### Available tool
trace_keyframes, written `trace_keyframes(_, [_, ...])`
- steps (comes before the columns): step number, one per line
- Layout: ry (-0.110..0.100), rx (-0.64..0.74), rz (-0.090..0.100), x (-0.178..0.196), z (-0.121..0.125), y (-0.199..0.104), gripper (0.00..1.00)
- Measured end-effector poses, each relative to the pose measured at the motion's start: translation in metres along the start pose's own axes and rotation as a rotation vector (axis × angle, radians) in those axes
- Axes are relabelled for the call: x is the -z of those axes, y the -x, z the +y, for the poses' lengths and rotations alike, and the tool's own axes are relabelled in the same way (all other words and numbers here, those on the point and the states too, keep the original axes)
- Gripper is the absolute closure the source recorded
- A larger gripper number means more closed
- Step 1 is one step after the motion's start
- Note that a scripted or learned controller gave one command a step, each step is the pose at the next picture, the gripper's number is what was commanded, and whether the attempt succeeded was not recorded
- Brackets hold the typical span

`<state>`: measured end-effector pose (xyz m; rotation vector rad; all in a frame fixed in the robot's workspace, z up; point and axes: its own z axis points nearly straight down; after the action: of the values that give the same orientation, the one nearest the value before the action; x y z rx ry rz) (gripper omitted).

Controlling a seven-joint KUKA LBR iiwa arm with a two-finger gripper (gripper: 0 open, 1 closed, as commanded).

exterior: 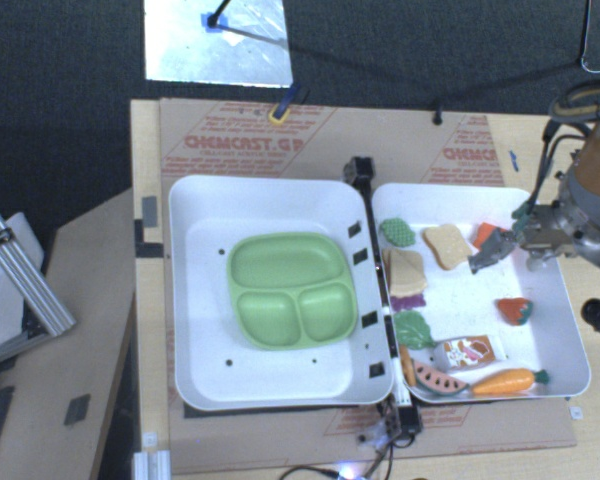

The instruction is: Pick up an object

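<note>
The right bin (565,343) holds several toy foods. Among them are a bread slice (445,245), a sandwich piece (405,268), a green leafy piece (398,232), a red strawberry-like piece (515,310), a carrot (505,380), a watermelon slice (440,378) and a small carton (465,351). My gripper (492,250) hangs over the bin's upper right part, just right of the bread slice. A small red-orange piece (486,234) lies right beside it, partly hidden by it. I see nothing held in the gripper.
The left bin (195,268) holds a green divided plate (290,290). A black divider with clips (375,278) runs between the bins. Another green leaf (413,328) and a purple piece (408,302) lie near the divider. A foil sheet (218,28) lies beyond the bench.
</note>
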<state>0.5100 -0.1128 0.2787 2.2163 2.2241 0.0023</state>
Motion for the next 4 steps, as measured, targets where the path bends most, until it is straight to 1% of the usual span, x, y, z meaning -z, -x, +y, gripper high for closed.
trace_keyframes(1, [-0.004, -0.003, 0.000, -0.049, 0.001, 0.010, 0.00])
trace_keyframes(2, [-0.005, -0.003, 0.001, -0.110, -0.001, 0.015, 0.00])
trace_keyframes(3, [-0.004, -0.003, 0.001, -0.153, 0.004, 0.016, 0.00])
trace_keyframes(4, [-0.005, -0.002, 0.001, -0.197, 0.004, 0.015, 0.00])
